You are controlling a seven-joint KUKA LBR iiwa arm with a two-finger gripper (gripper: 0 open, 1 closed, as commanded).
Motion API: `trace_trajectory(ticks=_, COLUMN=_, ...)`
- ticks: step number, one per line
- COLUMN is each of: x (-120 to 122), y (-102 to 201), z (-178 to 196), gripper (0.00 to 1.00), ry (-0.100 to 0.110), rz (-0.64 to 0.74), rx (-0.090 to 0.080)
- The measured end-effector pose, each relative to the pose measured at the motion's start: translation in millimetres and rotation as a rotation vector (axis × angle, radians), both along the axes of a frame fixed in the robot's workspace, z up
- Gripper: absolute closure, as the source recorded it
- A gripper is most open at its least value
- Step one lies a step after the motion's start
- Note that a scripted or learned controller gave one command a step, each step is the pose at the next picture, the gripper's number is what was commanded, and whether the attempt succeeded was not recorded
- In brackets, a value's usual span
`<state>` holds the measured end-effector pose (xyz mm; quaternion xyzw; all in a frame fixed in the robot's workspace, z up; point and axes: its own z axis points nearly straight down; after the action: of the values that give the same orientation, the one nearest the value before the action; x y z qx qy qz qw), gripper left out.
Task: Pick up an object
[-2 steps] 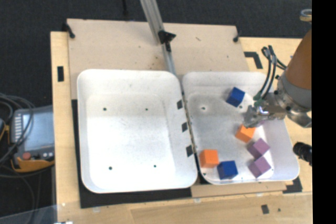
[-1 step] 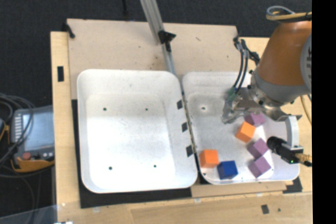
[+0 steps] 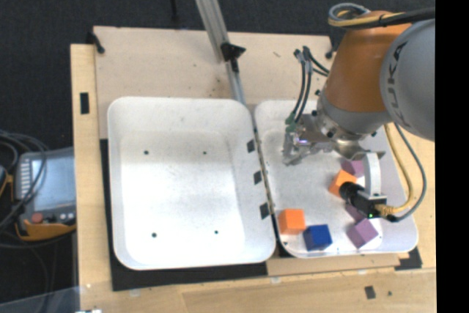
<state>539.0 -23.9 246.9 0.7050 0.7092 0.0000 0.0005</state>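
Two white bins [image 3: 183, 179] are seen. Two orange blocks [image 3: 293, 220], two purple blocks [image 3: 362, 232] and one blue block [image 3: 318, 237] are counted.

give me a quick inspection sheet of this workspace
surface: bench bearing left bin and right bin, side by side
job's things: orange cube, blue cube, purple block along the right bin's near edge; another orange piece partly under the arm
clutter: nothing seen
grippers: gripper low over the right bin; state unclear
cables: hoses along the arm; yellow cable
surroundings: metal post, pendant left, dark floor
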Motion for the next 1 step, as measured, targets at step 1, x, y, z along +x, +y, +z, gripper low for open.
trace_trajectory(ticks=1, x=24.6, y=43.4, z=8.1, gripper=1.0, ry=-0.001, rz=0.001, rx=0.002)
